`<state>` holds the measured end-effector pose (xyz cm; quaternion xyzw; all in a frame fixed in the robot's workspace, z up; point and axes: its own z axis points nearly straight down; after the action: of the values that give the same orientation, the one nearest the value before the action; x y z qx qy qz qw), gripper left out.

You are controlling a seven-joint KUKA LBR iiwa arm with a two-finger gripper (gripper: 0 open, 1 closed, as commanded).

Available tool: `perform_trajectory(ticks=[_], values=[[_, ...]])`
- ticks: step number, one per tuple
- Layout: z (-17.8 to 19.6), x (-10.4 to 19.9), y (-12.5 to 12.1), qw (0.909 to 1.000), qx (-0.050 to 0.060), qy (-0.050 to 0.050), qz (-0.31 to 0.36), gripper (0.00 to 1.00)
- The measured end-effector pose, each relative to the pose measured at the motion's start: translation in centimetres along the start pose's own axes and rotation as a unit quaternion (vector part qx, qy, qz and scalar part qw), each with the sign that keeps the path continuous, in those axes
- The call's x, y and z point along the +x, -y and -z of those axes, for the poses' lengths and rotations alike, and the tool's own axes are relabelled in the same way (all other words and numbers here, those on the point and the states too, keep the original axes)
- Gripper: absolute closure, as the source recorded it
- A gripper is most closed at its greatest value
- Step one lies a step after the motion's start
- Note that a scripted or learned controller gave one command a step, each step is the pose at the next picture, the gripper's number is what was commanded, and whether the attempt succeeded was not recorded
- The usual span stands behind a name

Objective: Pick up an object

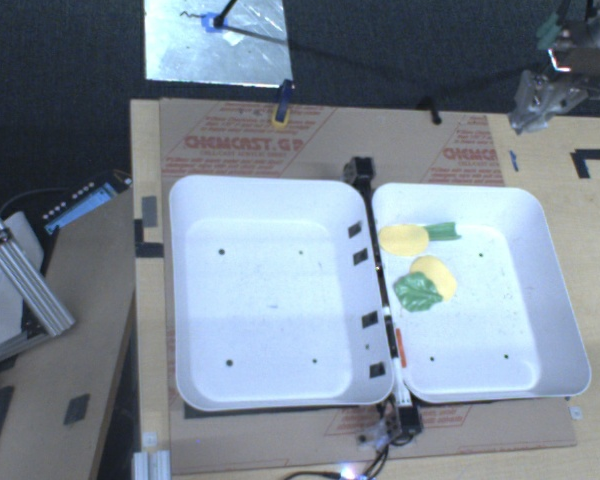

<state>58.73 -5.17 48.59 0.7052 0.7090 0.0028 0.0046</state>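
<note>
Two shallow white bins sit side by side on your bench. Both yellow-and-green plastic toys lie near the right bin's left wall. Your gripper hangs beyond its far-right corner, jaw state unclear; descend squarely over one toy.

We see two smooth white plastic bins, brown printed cardboard sheet, shiny crinkled metal foil square, dark matt carpet.
</note>
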Motion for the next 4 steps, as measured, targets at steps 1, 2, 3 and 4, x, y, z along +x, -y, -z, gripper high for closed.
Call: perform_trajectory(ticks=[1,2,3,4], values=[[-8.7,6.9,2.9,1.0,0.009,-0.002,0.002,1.0],[-6.5,7.8,-1.1,1.0,0.002,-0.001,0.0,1.0],[-23.4,14.6,1.6,0.9999,0.012,-0.002,0.002,1.0],[-10.5,12.9,2.3,1.0,-0.001,-0.002,-0.001,1.0]])
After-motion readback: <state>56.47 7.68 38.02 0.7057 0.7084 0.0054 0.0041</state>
